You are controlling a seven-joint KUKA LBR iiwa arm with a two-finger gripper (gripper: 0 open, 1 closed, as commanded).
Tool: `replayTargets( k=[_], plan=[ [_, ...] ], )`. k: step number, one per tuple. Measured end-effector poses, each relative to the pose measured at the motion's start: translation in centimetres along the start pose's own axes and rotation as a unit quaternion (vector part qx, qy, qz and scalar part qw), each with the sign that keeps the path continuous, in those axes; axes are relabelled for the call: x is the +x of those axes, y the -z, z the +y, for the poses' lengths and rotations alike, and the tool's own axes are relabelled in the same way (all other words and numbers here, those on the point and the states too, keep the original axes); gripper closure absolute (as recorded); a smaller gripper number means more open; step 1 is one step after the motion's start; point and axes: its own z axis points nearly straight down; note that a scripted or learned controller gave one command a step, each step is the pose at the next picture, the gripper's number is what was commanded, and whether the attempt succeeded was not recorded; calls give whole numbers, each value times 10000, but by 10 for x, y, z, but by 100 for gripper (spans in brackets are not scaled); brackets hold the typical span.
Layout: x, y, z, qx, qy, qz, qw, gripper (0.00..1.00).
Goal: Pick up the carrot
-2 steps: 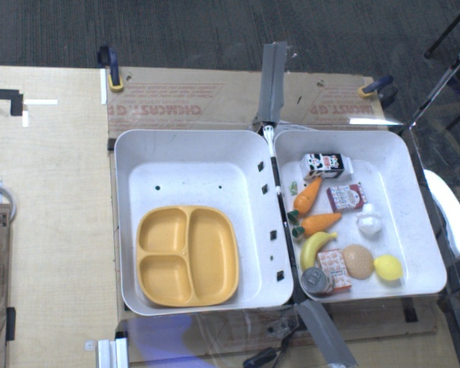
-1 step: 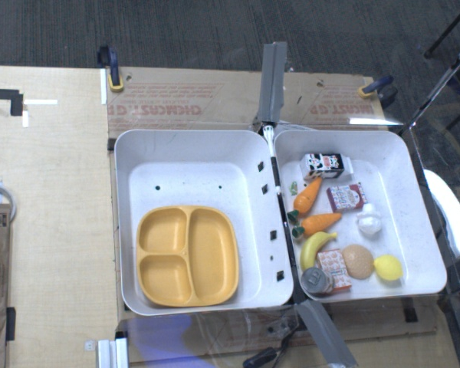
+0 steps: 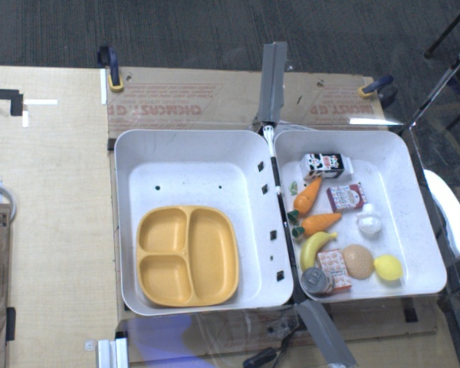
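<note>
Pale wood makes up the counter (image 3: 46, 228), with a sheet of printed cardboard (image 3: 192, 98) clamped down beneath two white bins, presumably so they stay put when something pushes into them. My left bin (image 3: 123, 205) carries a yellow divided tray (image 3: 188, 255) and little else. The right bin (image 3: 415, 198) has all the food crowded into it. I see two carrots there, both near the wall shared with the other bin. The upper carrot (image 3: 308, 194) lies tilted, its tip toward a small milk carton (image 3: 323, 164) and just beside a red packet (image 3: 346, 197). The lower carrot (image 3: 320, 223) lies nearly across the bin, green end at the wall, with a banana (image 3: 316, 248) just beneath it. Further along sit a white rounded piece (image 3: 369, 222), a brown bun-like lump (image 3: 358, 261), a lemon (image 3: 388, 267), a red box (image 3: 333, 269) and a grey can (image 3: 315, 280). I judge the task not yet begun, since both carrots rest on the bin floor. I cannot tell whether my gripper is released or clenched. The lower carrot looks the fairer target to me because its orange body is bare on top, though the banana and the wall leave little room on either side.
</note>
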Motion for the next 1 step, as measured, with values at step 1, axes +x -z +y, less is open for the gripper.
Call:
replayTargets(
  k=[1],
  plan=[
    [-1,8,1,9,8,-8,10000,100]
  ],
)
